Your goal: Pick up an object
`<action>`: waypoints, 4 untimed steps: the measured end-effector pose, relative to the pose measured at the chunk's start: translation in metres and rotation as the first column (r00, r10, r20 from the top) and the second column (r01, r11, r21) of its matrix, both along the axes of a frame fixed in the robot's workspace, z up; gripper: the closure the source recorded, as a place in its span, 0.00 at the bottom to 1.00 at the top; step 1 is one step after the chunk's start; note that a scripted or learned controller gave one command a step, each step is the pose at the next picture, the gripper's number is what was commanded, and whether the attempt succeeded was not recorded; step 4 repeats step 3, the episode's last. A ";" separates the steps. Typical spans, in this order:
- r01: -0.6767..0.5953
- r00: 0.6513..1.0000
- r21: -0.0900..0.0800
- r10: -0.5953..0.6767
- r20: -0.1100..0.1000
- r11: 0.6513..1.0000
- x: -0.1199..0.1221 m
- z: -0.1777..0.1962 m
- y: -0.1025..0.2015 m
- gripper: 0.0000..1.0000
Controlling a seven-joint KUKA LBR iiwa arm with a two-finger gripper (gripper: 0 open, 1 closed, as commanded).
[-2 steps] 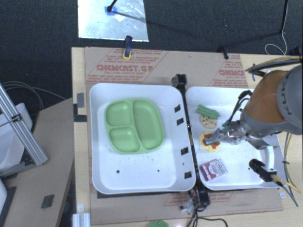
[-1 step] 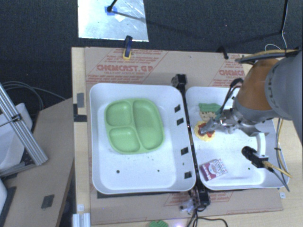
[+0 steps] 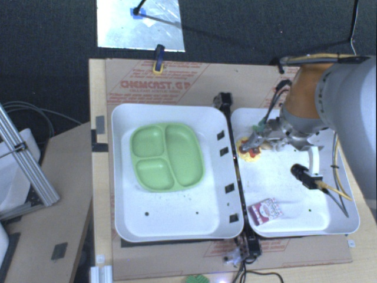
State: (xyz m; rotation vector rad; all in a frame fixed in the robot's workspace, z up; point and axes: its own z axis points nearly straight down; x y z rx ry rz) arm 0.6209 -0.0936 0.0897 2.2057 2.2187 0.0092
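My gripper (image 3: 254, 140) reaches into the right bin (image 3: 330, 220) from the right and hangs low over its upper left corner. A small yellow and red object (image 3: 248, 148) lies right under the gripper's tip, partly covered by it. I cannot make out whether it is touched. A red and white packet (image 3: 264, 210) lies flat near the front left of the same bin, well apart from the gripper. The grey arm with its orange band (image 3: 306, 93) covers the bin's back right part.
The left bin (image 3: 126, 217) holds a green divided plate (image 3: 166, 157). A black divider with clips (image 3: 231, 158) runs between the bins. A black plug on a yellow cable (image 3: 304, 176) hangs from the arm over the right bin's middle.
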 end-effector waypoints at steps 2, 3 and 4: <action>-0.003 1.000 0.003 0.003 0.000 1.000 0.044 0.010 0.001 1.00; -0.003 1.000 0.007 0.003 -0.006 1.000 0.010 0.101 0.052 1.00; -0.003 1.000 0.007 0.003 -0.006 1.000 0.010 0.101 0.052 1.00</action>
